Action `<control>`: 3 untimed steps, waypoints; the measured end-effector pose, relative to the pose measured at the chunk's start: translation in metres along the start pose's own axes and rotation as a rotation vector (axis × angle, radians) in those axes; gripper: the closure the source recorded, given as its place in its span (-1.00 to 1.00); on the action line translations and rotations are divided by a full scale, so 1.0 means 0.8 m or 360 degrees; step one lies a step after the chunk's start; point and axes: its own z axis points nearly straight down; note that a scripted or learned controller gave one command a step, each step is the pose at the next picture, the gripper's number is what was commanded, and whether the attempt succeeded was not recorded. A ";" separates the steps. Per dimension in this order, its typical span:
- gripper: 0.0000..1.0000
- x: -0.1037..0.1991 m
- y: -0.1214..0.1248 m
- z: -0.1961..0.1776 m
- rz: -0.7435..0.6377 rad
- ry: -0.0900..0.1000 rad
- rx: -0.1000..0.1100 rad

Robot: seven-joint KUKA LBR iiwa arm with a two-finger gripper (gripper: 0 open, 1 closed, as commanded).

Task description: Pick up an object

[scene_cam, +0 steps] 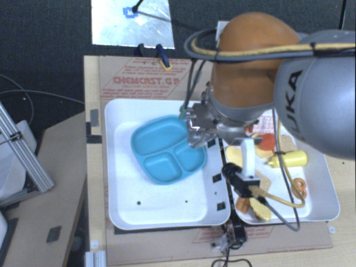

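Observation:
A blue divided plate (165,150) lies in the left white bin (119,207), toward its back right. My gripper (194,131) hangs under the orange wrist band, over the plate's right rim near the wall between the bins. The right bin (329,203) holds several small toy foods: a yellow bottle (289,159), a red piece (267,142), a pretzel (300,187) and yellow pieces (259,208) at the front. The arm hides much of the right bin's back half.
Both bins sit on a cardboard sheet (144,79) with red lettering. A shiny metal plate (130,15) lies behind it, with a blue clip (163,57) at the cardboard's back edge. Aluminium framing (22,157) stands at the left.

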 end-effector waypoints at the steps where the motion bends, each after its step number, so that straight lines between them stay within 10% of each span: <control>1: 1.00 -0.081 0.066 -0.036 0.0008 -0.0005 -0.0013; 2: 1.00 -0.052 0.101 0.128 -0.0003 -0.0003 0.0009; 3: 1.00 -0.087 0.125 0.004 0.0003 -0.0001 -0.0020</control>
